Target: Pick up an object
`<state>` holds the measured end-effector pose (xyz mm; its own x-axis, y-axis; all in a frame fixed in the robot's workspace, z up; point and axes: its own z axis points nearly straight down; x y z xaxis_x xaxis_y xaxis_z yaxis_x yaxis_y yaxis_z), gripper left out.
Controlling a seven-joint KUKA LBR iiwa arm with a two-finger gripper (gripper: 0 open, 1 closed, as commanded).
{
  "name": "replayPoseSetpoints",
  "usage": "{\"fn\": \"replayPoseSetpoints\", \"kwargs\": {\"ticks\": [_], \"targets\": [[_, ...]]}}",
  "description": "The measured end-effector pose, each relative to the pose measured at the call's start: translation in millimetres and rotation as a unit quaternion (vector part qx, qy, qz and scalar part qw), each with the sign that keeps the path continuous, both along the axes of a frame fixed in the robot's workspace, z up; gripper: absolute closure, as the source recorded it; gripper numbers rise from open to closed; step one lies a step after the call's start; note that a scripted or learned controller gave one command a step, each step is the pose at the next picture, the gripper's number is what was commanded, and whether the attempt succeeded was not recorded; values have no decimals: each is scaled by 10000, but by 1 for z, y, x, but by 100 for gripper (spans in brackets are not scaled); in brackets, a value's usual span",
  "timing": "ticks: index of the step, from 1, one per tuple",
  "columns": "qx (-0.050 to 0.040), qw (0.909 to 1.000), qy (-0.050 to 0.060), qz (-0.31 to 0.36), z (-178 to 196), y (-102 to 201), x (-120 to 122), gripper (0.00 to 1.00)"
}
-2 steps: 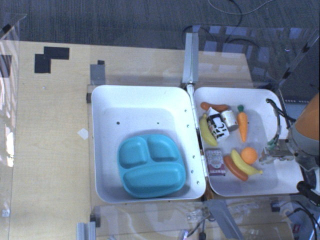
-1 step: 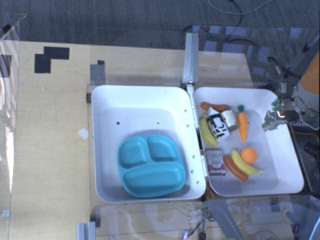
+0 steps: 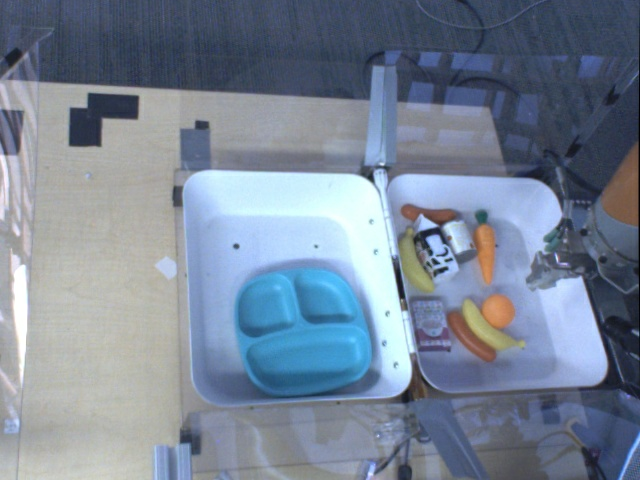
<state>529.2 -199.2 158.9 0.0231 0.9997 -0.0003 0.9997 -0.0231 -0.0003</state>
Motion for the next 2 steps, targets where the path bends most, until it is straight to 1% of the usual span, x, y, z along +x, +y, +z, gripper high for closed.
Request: {"fn": "replayPoseSetpoints", "kwargs": {"ticks": [1, 2], "targets": [[-5, 9996, -13, -284, 54, 3, 9, 100], [3, 10000, 0, -82, -9, 3, -10, 100]]}}
